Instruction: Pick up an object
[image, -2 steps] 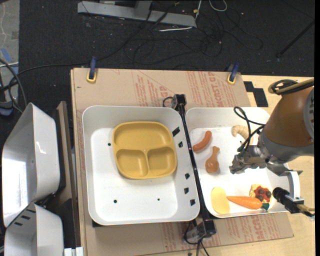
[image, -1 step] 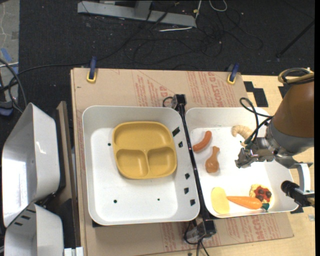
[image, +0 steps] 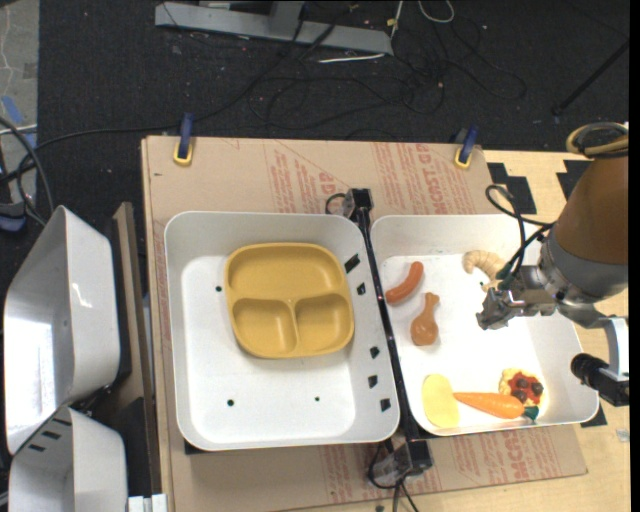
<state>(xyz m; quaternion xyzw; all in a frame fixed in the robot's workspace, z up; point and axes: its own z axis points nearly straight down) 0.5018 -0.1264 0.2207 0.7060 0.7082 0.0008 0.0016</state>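
Cardboard bench top (image: 300, 165), dark cabled floor (image: 300, 90)

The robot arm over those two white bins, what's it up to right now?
The grey arm's gripper hangs over the right bin, among toy food: a sausage, a chicken drumstick, a croissant, a carrot, a yellow round piece and a small pizza slice. Nothing shows between its fingers, so no object has been picked up yet. The left bin holds a yellow divided plate.
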